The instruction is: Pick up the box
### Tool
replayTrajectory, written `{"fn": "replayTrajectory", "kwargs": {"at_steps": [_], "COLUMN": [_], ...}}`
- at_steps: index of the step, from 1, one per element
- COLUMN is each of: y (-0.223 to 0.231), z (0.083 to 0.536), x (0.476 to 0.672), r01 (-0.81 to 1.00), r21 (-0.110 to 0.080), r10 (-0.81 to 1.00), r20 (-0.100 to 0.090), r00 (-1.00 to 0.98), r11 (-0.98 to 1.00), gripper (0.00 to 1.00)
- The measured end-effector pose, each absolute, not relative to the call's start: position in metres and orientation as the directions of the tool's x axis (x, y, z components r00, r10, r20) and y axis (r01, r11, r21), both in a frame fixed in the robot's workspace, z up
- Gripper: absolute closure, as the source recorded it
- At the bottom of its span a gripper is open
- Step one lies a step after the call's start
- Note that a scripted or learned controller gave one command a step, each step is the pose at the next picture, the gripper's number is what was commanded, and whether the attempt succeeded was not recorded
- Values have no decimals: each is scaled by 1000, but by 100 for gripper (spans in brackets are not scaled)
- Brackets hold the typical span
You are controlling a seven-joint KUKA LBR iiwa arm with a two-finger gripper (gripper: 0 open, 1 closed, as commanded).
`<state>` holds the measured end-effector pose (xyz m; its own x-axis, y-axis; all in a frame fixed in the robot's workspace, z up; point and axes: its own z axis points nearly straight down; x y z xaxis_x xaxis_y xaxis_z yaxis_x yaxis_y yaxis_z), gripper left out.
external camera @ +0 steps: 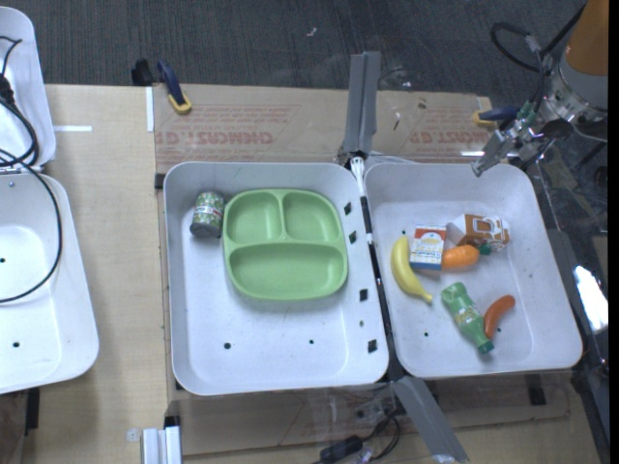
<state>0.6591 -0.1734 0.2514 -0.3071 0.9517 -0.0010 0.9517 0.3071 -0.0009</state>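
Pincer (505, 149) first: we see it hanging above the far right corner of the right bin (542, 351), at the end of the arm (580, 66) that comes in from the right. Whether it is wide or narrow we cannot tell; the tip is small and tangled with cables at this angle, and nothing sits in it that we can make out.

Our box (427, 247) lies flat in the right bin, toward its middle, white with orange and blue print. It is crowded. A banana (407, 271) curves just beside its left edge, a carrot (461, 256) touches its right side, and a second small carton (481, 230), orange and white, sits just behind that. A green bottle (468, 318) and a second carrot (499, 312) lie nearer us, apart from the box.

We judge that this clutter is why the pincer waits high and off to the corner: from there it can come down on the box from above rather than push through its neighbours. The carrot is the likeliest thing to be nudged or caught.

Over in the left bin (184, 346), a green tray (284, 242) and a small can (206, 213) stand well apart from all this and play no part.
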Motion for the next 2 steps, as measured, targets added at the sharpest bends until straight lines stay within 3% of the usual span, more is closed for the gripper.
{"fn": "replayTrajectory", "kwargs": {"at_steps": [1,2], "y": [-136,-100], "z": [95,92], "x": [659,622], "r01": [973,898], "r21": [1,0], "r10": [973,898], "r20": [-2,0], "r00": [-230,-440], "r11": [230,440], "gripper": [0,0]}}
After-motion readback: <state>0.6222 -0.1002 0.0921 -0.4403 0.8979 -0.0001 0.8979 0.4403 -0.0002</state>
